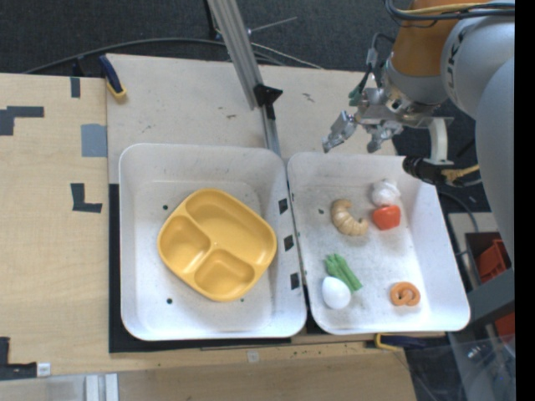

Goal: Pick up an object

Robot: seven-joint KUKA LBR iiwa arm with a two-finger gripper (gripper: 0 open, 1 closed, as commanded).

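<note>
Robot arm hovering over the far edge of the right bin (435, 224), its end effector (358, 136) open and holding nothing.

In the right bin lie a croissant (348, 217), a red tomato (386, 217) touching a white garlic bulb (384, 193), green beans (342, 271), a white egg (336, 292) and an orange ring (405, 294). The left bin (134, 224) holds a yellow divided plate (217, 243).

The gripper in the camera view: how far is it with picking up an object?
Nothing looks done yet. The gripper hangs open above the far rim of the right bin, with nothing between its fingers. The croissant, tomato, garlic, egg, green beans and pretzel all lie in that bin. Left to do: descend, close on one, and lift.
</note>
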